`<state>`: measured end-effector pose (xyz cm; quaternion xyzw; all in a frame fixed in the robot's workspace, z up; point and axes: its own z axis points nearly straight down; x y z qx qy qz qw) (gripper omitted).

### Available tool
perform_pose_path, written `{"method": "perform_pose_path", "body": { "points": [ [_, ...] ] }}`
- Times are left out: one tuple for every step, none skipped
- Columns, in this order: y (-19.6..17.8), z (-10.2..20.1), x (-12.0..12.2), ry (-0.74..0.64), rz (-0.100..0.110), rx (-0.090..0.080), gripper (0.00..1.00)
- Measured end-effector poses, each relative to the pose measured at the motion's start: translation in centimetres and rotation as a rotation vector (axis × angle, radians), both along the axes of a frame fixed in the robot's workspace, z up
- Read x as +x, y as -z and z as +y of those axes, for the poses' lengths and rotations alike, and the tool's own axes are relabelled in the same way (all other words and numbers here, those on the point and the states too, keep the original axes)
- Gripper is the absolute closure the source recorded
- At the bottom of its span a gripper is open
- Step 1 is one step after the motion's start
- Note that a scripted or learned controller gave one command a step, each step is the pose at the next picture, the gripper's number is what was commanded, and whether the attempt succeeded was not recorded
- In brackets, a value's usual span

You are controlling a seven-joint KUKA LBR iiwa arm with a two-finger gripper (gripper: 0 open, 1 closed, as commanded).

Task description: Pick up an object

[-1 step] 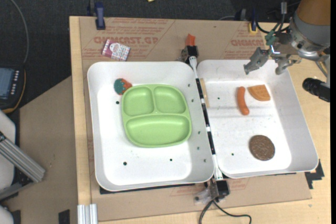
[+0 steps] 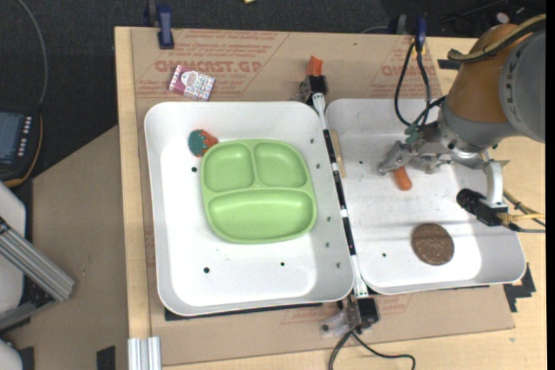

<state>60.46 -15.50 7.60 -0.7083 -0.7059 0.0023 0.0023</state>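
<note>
Item 1, hand (image 2: 408, 159): it is seen low over the upper part of the right bin (image 2: 373, 269), reached in from the right on the grey arm (image 2: 512, 91) with its orange band. How far the hand is open cannot be told from this view, and nothing can be confirmed as held.

Item 2, orange piece (image 2: 402, 178): a small, carrot-like object, lying on the floor of the right bin just below the hand, touching it or nearly so. It is judged to be the object aimed at, since the hand is placed directly beside it.

Item 3, brown disc (image 2: 432, 243): a round, flat object, lying lower in the same bin, apart from the hand.

Item 4, black part (image 2: 479, 206): a dark piece, perhaps belonging to the arm's fittings, seen near the bin's right wall.

Item 5, left bin (image 2: 173, 273): a green divided plate (image 2: 257, 191) is carried in its middle; a small red and teal object (image 2: 203, 141) lies at the plate's upper left corner.

Item 6, tabletop (image 2: 139, 186): a pink printed packet (image 2: 191, 82) lies beyond the left bin, and clamps are fixed at the far edge.

Obstruction: none is noted beside the orange piece; the bin's centre wall lies to its left, near but clear.
</note>
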Motion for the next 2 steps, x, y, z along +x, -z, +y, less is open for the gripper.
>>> {"method": "perform_pose_path", "body": {
  "points": [
    [-2.0,0.1,0.4,-0.002,-0.011,-0.002,1.0],
    [-11.5,7.3,2.1,-0.011,-0.017,0.001,1.0]
  ]
}}
